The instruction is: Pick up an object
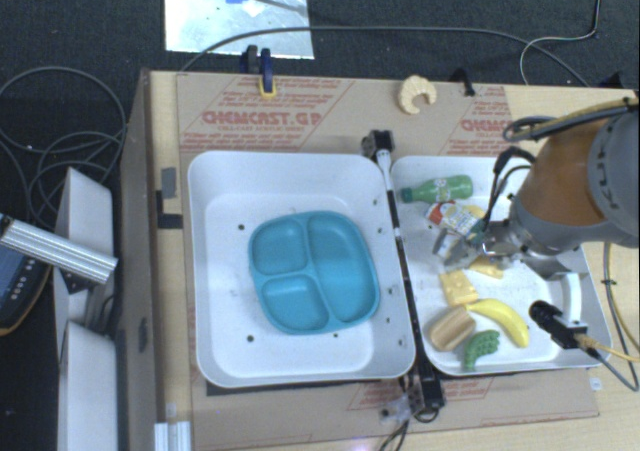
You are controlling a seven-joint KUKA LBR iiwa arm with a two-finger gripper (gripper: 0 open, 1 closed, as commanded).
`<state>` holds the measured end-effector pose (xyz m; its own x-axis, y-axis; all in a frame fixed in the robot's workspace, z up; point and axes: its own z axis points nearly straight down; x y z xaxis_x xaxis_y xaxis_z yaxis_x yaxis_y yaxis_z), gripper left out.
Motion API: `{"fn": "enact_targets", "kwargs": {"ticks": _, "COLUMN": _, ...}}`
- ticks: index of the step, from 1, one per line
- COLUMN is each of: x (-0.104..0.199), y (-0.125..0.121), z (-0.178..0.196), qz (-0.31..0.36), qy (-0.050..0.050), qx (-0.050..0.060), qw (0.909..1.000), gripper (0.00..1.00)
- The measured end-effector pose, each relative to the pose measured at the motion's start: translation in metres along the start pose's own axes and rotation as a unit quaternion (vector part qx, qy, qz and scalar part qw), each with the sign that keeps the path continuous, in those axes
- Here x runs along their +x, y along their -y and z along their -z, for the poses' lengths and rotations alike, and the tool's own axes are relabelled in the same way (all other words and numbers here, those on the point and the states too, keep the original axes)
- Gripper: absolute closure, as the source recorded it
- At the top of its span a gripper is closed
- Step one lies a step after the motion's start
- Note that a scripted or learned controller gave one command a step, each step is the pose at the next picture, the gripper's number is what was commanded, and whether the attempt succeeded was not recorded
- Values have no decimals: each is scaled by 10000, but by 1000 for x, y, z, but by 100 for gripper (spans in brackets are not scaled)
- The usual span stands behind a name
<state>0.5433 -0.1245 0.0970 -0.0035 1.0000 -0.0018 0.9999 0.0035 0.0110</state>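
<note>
The right bin point(572, 357) holds several small items. A green bottle point(437, 189) lies at its back left, with a red and white packet point(456, 213) just in front of it. Toward the front are a yellow cheese wedge point(458, 287), a banana point(502, 320), a tan bread roll point(449, 327) and a green vegetable piece point(480, 347). My gripper point(458, 247) is low in the middle of this bin, just in front of the packet and behind the cheese wedge. A pale yellow piece point(487, 266) lies right beside it. Nothing shows as held.
The left bin point(215, 239) carries a blue divided plate point(313, 271). A divider rail point(398, 239) runs between the bins. A beige pastry-like object point(417, 93) lies on the cardboard behind the bins. The arm's grey and orange body point(575, 189) covers the right bin's back right.
</note>
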Motion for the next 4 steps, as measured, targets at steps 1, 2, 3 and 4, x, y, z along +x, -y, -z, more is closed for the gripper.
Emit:
{"fn": "enact_targets", "kwargs": {"ticks": 1, "x": 27, "y": 39, "z": -12, "qz": -14, "qy": -11, "qx": 52, "qw": 10000, "gripper": 0}}
{"fn": "enact_targets", "kwargs": {"ticks": 2, "x": 7, "y": -28, "z": -12, "qz": -8, "qy": -5, "qx": 40, "qw": 10000, "gripper": 0}}
{"fn": "enact_targets", "kwargs": {"ticks": 3, "x": 26, "y": -69, "z": -13, "qz": 1, "qy": -9, "qx": 46, "qw": 10000, "gripper": 0}}
{"fn": "enact_targets", "kwargs": {"ticks": 4, "x": 20, "y": -117, "z": -17, "qz": -3, "qy": -27, "qx": 268, "qw": 9996, "gripper": 0}}
